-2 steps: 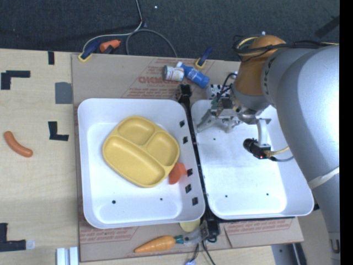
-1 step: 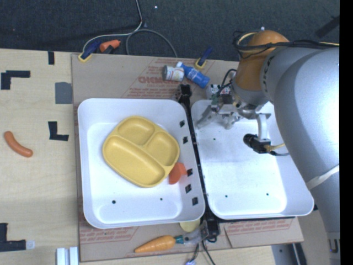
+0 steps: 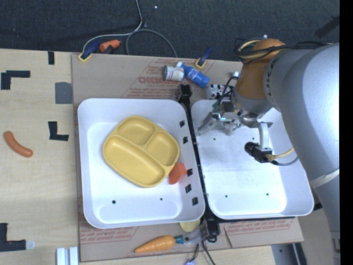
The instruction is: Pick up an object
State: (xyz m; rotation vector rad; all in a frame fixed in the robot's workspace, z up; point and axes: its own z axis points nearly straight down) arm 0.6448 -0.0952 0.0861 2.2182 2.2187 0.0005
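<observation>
Candidate objects sit in the left bin (image 3: 91,164): a yellow divided plate (image 3: 140,149) lying flat near the middle, and a small orange piece (image 3: 177,173) touching the plate's lower right edge, close to the wall between the bins. Nothing pickable can be made out on the right bin (image 3: 248,195) floor, which looks bare apart from the arm (image 3: 300,109) over it

End effector (image 3: 223,120) is low over the upper left part of the right bin, near the dividing wall; how far it is open cannot be told at this slant, and nothing is seen held in it. Orange band (image 3: 256,79) sits just above it, a black cable fitting (image 3: 258,150) hangs off the wrist

Step judged: reach/approach phase, no grasp made yet. Next move likely calls for crossing the divider into the left bin and lining up over the orange piece, or over the plate's rim; the plate is wide and flat, so a rim pinch would be needed. The orange piece is tight against the plate and may be nudged

Outside the bins on the tabletop (image 3: 33,192): a sausage (image 3: 18,144) far left, a carrot (image 3: 156,244) below the left bin, a blue and white bottle (image 3: 186,73) and clamps (image 3: 99,47) above
</observation>
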